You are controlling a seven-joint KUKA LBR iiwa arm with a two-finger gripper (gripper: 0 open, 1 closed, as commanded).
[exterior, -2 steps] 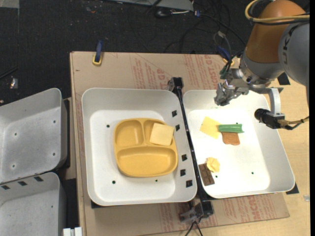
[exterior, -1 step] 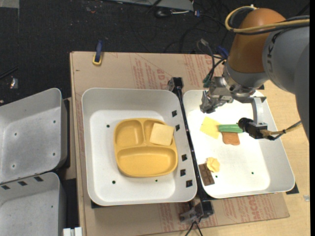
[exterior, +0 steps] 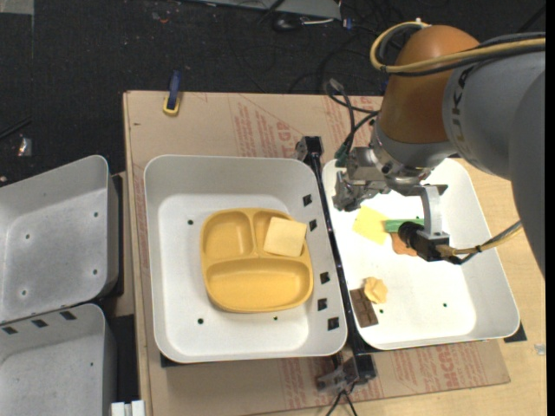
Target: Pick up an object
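- Task obj: no single item fixed; candidates lie in the right bin [exterior: 486, 306]. Yellow flat piece [exterior: 369, 225] sits near bin's left-centre, just beside a green item [exterior: 401, 226] and an orange-brown item [exterior: 402, 243], the last partly hidden by the black wrist fitting. Small tan lump [exterior: 375, 289] lies lower, near the divider; a dark brown block [exterior: 362, 308] touches or nearly touches it.
- Placement, judged: loose scatter, not staged; items close together, so a clean single grasp looks awkward.
- Left bin [exterior: 173, 189]: yellow divided tray [exterior: 251, 276] with a pale square piece [exterior: 284, 237] resting in its upper right compartment. Well apart from the arm.
- Pincer [exterior: 349, 193]: hangs over right bin's upper-left area, just above/beside the yellow piece. Open or closed — can't tell; nothing seen held.
- Arm [exterior: 486, 102]: reaches in from the right, orange band [exterior: 425, 85] over the bin, wrist pointing down.
- Desk [exterior: 225, 120]: cardboard-covered, carries both bins.
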